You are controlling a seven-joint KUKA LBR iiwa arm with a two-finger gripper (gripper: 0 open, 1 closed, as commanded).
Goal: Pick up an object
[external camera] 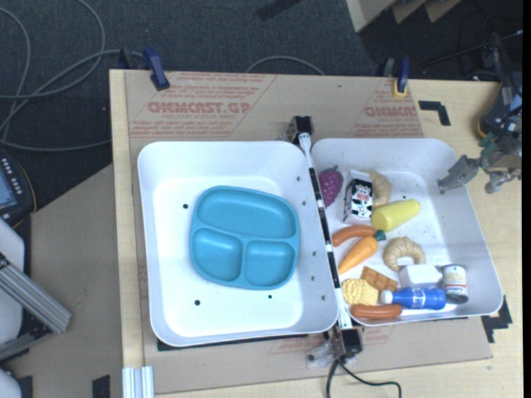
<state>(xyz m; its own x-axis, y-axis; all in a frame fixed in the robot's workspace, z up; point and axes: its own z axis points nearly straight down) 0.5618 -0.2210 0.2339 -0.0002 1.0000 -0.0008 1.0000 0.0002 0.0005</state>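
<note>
Two white bins are sitting side by side on the bench [124,222]. The left bin [158,181] is holding a blue divided plate [243,236]. The right bin [473,222] is holding the candidate objects, all crowded toward its left and lower parts: a purple grape bunch [330,186], a small cow-patterned carton [359,201], a yellow corn cob [396,215], two carrots [355,247], a croissant [403,250], waffle-like crackers [365,287], a hot dog [376,311], a blue bottle [421,298] and a small jar [454,282]. The claw [481,177] is hanging over the right bin's upper right rim, well apart from every object, the corn cob lying nearest, to its lower left. Its two grey fingers [455,175] are standing spread wide, gripping and touching nothing.
</note>
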